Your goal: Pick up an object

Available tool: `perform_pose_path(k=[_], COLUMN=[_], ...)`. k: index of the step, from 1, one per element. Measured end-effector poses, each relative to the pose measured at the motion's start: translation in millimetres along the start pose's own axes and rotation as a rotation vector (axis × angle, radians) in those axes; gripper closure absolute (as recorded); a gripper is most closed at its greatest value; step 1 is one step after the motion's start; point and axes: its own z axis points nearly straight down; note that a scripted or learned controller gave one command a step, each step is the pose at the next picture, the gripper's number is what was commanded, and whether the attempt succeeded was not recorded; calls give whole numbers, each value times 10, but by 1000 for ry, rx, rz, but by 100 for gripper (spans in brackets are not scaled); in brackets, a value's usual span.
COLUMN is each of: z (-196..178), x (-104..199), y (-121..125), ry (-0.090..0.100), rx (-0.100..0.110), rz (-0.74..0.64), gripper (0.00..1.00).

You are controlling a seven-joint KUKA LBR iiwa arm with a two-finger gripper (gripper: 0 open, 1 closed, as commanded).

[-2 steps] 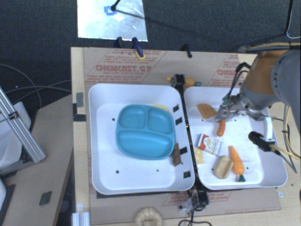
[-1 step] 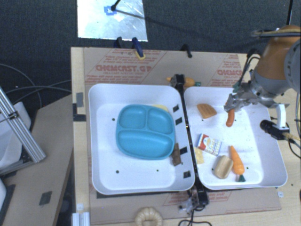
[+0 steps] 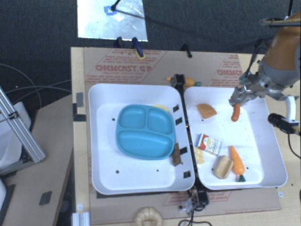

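- The left shallow white bin (image 3: 101, 126) holds a light blue plastic plate with three compartments (image 3: 145, 131), lying flat near the bin's middle.
- A pale yellow piece (image 3: 161, 108) peeks out from behind the plate's far edge; too little of it shows to tell what it is.
- A small brown object (image 3: 176, 157) lies just beside the plate's near right corner, against the wall between the two bins.
- The right shallow white bin (image 3: 270, 140) carries several things: a tan wedge-shaped piece (image 3: 206, 110) toward the far side, and a small white and red packet (image 3: 209, 144) near the middle.
- Toward the near edge, a beige rounded cylinder (image 3: 222, 166) sits just beside an orange toy carrot with a green tip (image 3: 236, 160).
- The two-finger gripper (image 3: 238, 99) hangs over the far part of the right bin, closed around the upper end of a small orange-red sausage-shaped object (image 3: 235, 113).
- That object hangs nearly upright below the fingers, above the bin floor, right of the tan wedge.
- The grey arm with its orange band (image 3: 283, 48) enters from the right.
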Motion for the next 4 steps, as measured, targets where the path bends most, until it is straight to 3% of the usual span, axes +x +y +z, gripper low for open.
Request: perform_pose_path(k=[1,2,3,4], z=[-142,-177,-119,-181], x=[1,403,695,628], y=[13,208,229,414], ry=[1,2,2,1], rx=[3,3,5,4], rz=[0,-3,-2,-1], gripper=[100,100,100,100])
